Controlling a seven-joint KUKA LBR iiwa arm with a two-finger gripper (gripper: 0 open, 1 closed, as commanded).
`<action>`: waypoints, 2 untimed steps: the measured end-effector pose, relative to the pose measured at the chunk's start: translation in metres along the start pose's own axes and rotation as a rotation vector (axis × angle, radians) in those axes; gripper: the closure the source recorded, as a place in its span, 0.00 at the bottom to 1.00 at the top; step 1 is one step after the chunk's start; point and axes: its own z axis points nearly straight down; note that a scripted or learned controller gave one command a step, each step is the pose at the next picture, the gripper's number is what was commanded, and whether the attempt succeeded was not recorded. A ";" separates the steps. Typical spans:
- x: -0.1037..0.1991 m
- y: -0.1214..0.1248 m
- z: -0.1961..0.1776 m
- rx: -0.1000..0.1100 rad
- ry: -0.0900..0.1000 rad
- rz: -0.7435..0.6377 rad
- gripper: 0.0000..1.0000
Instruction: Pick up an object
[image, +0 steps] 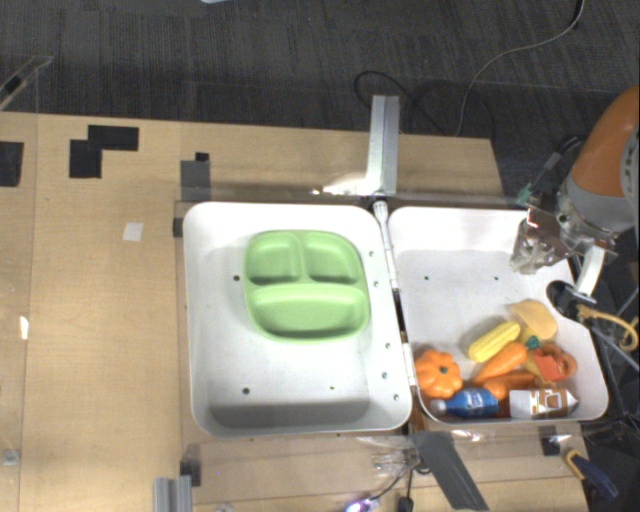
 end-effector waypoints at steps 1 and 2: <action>-0.001 0.001 -0.072 0.001 0.000 0.275 1.00; 0.112 -0.034 -0.011 0.004 0.000 0.220 1.00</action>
